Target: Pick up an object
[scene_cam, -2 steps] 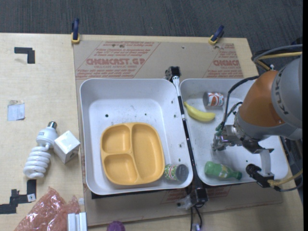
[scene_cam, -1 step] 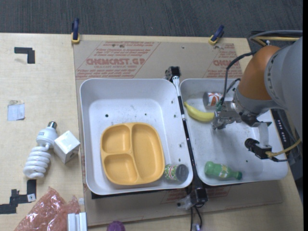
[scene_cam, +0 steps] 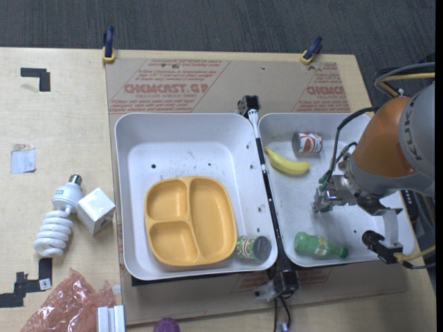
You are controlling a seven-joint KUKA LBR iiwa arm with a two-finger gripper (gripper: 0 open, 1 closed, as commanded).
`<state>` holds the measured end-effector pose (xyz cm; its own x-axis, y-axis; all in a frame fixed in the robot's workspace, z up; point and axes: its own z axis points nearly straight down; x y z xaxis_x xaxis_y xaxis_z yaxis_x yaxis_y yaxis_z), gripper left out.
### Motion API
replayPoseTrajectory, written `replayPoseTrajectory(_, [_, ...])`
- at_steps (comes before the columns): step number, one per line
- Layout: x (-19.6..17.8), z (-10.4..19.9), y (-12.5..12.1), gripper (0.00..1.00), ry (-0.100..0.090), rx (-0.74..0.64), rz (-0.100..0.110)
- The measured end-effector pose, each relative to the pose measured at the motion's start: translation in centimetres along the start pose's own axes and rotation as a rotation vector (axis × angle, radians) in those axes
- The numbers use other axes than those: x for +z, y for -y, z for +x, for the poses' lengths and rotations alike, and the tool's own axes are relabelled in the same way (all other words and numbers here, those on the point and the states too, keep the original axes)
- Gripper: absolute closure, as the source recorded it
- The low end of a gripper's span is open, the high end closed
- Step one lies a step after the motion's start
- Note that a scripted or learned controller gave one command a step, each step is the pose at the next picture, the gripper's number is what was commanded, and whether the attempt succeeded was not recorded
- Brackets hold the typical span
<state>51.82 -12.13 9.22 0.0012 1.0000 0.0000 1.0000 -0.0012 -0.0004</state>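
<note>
Board (scene_cam: 173, 81) under bins reads "CHEMCAST"; can (scene_cam: 307, 143) label prob. unreadable.

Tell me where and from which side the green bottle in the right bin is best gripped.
Probably across the wide body of the green bottle, from straight above. It lies on its side on the right bin's floor, neck pointing right, so fingers should close across its width. The gripper hangs just above it.

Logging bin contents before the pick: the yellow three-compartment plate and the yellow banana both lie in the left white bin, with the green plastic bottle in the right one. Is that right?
Not quite. The camera view shows the yellow banana in the right white bin, beside a small can. The yellow three-compartment plate does lie in the left white bin, and the green plastic bottle in the right one.
</note>
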Motion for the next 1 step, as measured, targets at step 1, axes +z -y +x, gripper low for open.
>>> replayPoseTrajectory(1, [-0.06,2.45,-8.74,0.0,0.001,-0.003,-0.001])
